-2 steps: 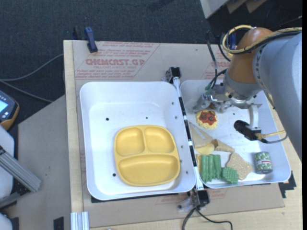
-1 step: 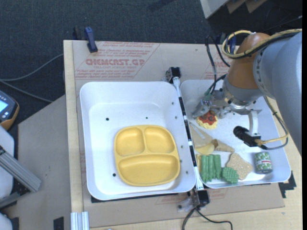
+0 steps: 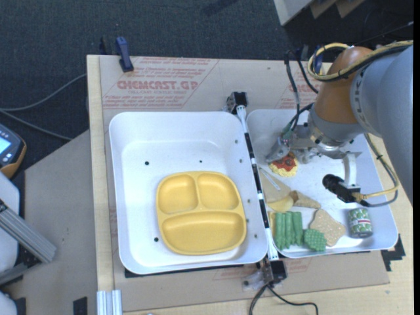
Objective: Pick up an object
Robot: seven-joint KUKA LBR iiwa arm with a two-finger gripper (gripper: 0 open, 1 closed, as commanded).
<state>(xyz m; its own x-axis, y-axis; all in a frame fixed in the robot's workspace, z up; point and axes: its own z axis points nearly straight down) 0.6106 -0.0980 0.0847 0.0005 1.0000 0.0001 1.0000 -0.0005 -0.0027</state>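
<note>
Likely target: red-and-yellow toy food (image 3: 285,167), lying flat in the right bin (image 3: 270,125), near that bin's left wall and toward its far half. It is sitting a little apart from the other pieces, which probably makes it the easiest grab.

The gripper (image 3: 289,151) is hanging right over its upper edge, very close or touching; contact is too blurred to call. Open, closed or pinching: cannot tell, since the tip is a dark tangle against the toy. Nothing is showing as held.

The arm (image 3: 387,90) is reaching in from the right and bending down steeply, so the approach is looking top-down, which suits a flat piece.

Nearer the front of the bin, a pale wedge (image 3: 281,205) is lying just beside green bean pieces (image 3: 287,228). A cracker-like slab (image 3: 327,226) is crowding against them, and a small green-label can (image 3: 359,222) is standing near the right wall. That cluster is packed tightly, so it is riskier to pick from.

The left bin (image 3: 177,140) is holding a yellow divided plate (image 3: 200,212), well apart from the gripper.

Judgement: the step in hand is descend and close, with the lift not yet done. The risk is the thin toy slipping out.
</note>
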